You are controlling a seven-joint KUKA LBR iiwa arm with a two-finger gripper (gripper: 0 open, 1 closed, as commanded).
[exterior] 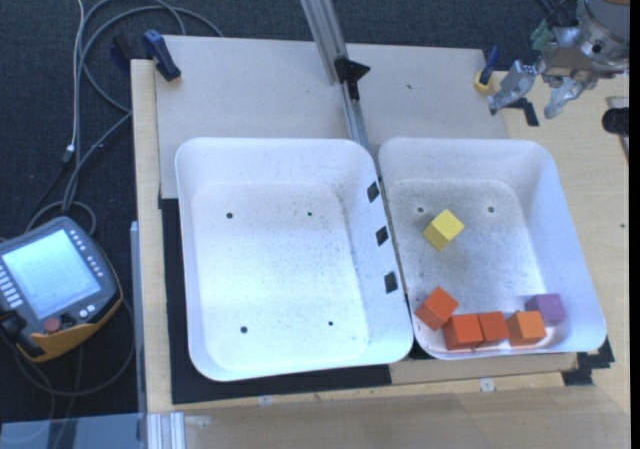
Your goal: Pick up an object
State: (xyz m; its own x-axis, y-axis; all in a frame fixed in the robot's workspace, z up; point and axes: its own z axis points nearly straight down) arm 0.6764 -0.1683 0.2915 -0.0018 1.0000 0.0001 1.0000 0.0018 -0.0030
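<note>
The hand (540,92) hangs over the desk's (260,87) far right corner, beyond the far rim of the right bin (570,227), below the grey wrist and its orange band. Its two fingers (510,87) are spread apart with bare desk showing between them; they grip nothing. Just beside the left finger a small yellow and blue clamp (486,77) sits at the desk's far edge.

Inside the right bin, a yellow cube (443,229) lies alone toward the middle, tilted on a corner and well apart from the rest. Along the bin's near rim stands a row of blocks: an orange block (436,307) turned at an angle at the left end, then a red-orange block (463,331) and another red-orange block (492,326) touching side by side, then an orange cube (526,326), and a purple cube (545,308) just behind it near the bin's near right corner.

The left bin (200,237) lies alongside, its rim meeting the right bin's along the middle, where three black tabs (381,235) sit. A metal rail (322,12) runs from the far edge down to the seam between the bins. A blue clamp (160,52) grips the desk's far left corner. Off the desk's left side, on the dark floor, rests a teach pendant (55,282) with cables (110,27) looping past it
</note>
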